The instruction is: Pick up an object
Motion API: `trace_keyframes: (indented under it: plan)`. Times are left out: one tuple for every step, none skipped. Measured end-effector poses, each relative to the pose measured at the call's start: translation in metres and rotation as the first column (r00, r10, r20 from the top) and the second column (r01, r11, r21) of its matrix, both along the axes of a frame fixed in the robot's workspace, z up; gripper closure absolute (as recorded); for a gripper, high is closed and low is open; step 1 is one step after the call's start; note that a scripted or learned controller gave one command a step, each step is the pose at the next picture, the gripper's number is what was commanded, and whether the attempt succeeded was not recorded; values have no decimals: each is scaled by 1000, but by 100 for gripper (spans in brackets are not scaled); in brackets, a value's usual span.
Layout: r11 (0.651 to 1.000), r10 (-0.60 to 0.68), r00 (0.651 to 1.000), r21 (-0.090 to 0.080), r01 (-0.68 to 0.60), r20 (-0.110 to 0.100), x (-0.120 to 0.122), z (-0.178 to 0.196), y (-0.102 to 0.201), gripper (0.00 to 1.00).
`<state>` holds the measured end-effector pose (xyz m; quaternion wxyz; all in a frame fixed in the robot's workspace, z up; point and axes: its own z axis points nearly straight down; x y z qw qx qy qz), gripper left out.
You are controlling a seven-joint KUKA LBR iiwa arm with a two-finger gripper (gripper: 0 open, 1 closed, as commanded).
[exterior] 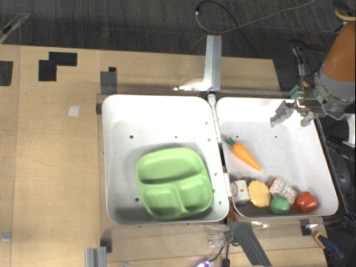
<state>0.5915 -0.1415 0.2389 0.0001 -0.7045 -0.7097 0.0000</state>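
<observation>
claw (pixel 291 115) is hanging over the upper right corner of the right bin (pixel 328 166), fingers spread open with nothing between them. the carrot (pixel 245 155) sits mid-bin, well apart from it. other toy food's bunched along the bottom edge. green divided tray (pixel 174 182) sits in the left bin (pixel 119 149).

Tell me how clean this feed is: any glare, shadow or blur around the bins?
Camera view: glare on the metal divider post and the left bin back rim; soft shadow under the green tray; the carrot and other toys are sharp enough; the gripper looks slightly blurred over the right bin.
</observation>
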Motion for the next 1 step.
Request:
trace_keyframes:
  plan:
    - [999,52,999,1,-52,-1,-40,-76,61,0]
